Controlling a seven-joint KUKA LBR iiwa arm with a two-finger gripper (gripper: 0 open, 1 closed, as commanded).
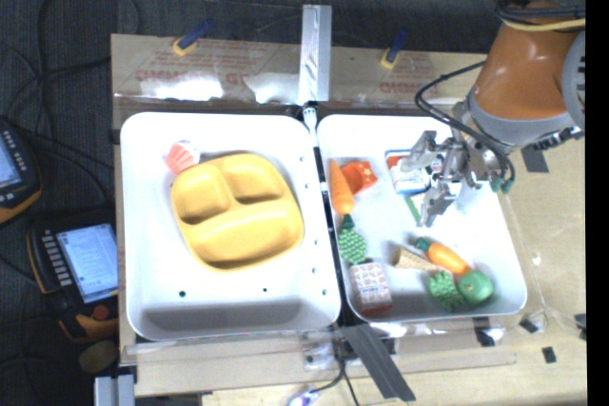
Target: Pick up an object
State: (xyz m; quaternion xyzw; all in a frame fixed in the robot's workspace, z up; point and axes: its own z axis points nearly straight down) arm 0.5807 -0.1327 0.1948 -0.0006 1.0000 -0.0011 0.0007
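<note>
Bins sit side by side on the bench, two shallow white ones divided by a narrow ridge. The left white bin point(143, 299) carries a yellow plastic tray with three compartments point(238, 209), lying at a slight tilt, and a small red-and-white object point(182, 153) just beside the tray's upper left corner, near the bin's back wall.

The right white bin point(509, 252) holds a scatter of toy food. A long orange carrot point(340, 189) lies along its left wall, with a red-orange piece point(360, 176) touching it on the right. Below the carrot come a green bumpy piece point(352, 245) and then a pink-and-white checked block point(370, 285) near the front wall. Toward the front right lie a tan cone point(411, 256), a second, smaller orange carrot point(445, 255) just beside it, a green leafy piece point(444, 288) and a round green ball point(476, 286), the last two close together at the corner.

The grey arm with its orange band point(528, 62) reaches in from the right, and the two-finger gripper point(438, 185) hangs over the upper middle of the right bin, above a blue-and-white item point(404, 168) and something green point(411, 203) partly hidden under the metal. How far the gripper is spread I cannot tell, as its parts overlap with the objects beneath, and nothing can be seen clearly clamped in it.
</note>
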